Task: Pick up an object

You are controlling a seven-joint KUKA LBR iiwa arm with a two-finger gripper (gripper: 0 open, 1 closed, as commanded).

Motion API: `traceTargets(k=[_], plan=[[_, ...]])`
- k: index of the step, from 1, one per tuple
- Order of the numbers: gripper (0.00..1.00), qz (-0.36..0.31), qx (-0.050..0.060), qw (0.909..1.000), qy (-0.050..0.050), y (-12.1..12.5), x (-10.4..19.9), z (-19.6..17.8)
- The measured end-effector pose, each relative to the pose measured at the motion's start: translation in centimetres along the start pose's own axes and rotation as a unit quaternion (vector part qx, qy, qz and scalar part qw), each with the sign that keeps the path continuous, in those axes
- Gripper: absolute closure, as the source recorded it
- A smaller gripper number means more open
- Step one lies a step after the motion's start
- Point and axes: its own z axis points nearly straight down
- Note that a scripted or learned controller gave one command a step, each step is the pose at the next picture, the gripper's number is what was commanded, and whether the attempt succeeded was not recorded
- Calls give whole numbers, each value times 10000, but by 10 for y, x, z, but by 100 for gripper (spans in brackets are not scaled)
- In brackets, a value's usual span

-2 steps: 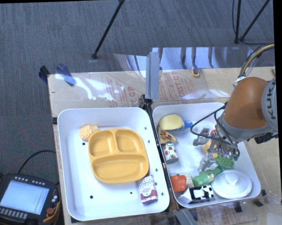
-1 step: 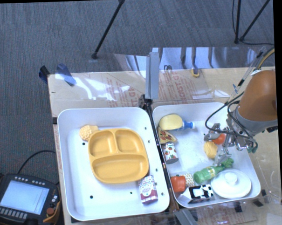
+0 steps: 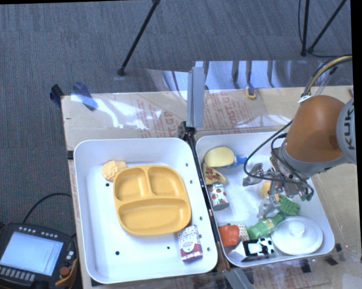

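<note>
My gripper (image 3: 274, 192) hangs low over the middle of the right bin (image 3: 326, 224), under the orange wrist band (image 3: 315, 129). A small yellow item (image 3: 265, 189) lies right beside the gripper, partly hidden by it. Just below it lies a green object (image 3: 273, 222). The right bin also holds a pale yellow round piece (image 3: 219, 156), a pizza slice (image 3: 214, 175), a small red-and-white can (image 3: 219, 197), a red toy vegetable (image 3: 230, 234), a white round lid (image 3: 297, 235) and a black-and-white item (image 3: 258, 247).
The left bin (image 3: 92, 234) holds a yellow divided plate (image 3: 152, 199), a small yellow corn-like piece (image 3: 113, 169) and a red-and-white carton (image 3: 189, 242). A grey post (image 3: 195, 98) stands behind the divide between the bins. A teach pendant (image 3: 33, 255) lies on the floor at left.
</note>
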Motion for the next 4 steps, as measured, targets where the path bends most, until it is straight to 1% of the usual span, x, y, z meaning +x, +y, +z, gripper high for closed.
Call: traceTargets(k=[1,2,3,4], plan=[[0,-1200,4,9928,13,-56,-7,0],[100,-1194,4,9928,-5,-56,-8,-10],[100,-94,25,9999,-34,-39,3,-191],[100,627,-21,9980,73,-19,-70,-78]])
